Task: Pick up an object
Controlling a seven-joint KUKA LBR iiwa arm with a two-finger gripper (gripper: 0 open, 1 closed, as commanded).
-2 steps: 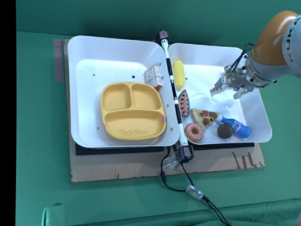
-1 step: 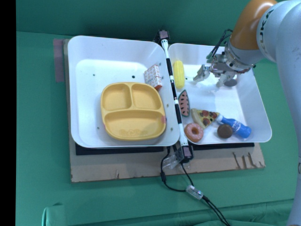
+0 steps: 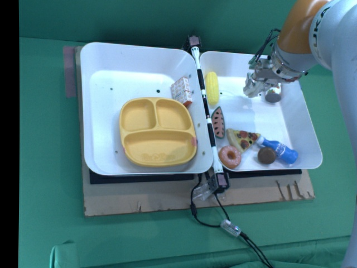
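Fingers look spread apart, low over the far end of the right bin, and I see nothing between them. The gripper hangs just beside a small dark lump, which lies at its right edge. Whether a fingertip touches the lump I cannot tell.

The lump is the likeliest thing to pick. The chief risk is that the fingers are off-centre to it. If they close where they stand, they may pinch air, or one tip may nudge the lump toward the bin's far wall. The lump also looks rounded, so a squeeze off its middle could squirt it out sideways. It sits near the wall, which leaves little room for the outer finger to get down behind it.

It is small, grey-brown and dull, roughly round, darker than the white floor under it, and lies alone. The other things are well apart from it: corn by the divider, and melon, pizza, a donut, a bottle and a brown disc toward the near end. A miss here should disturb none of them.
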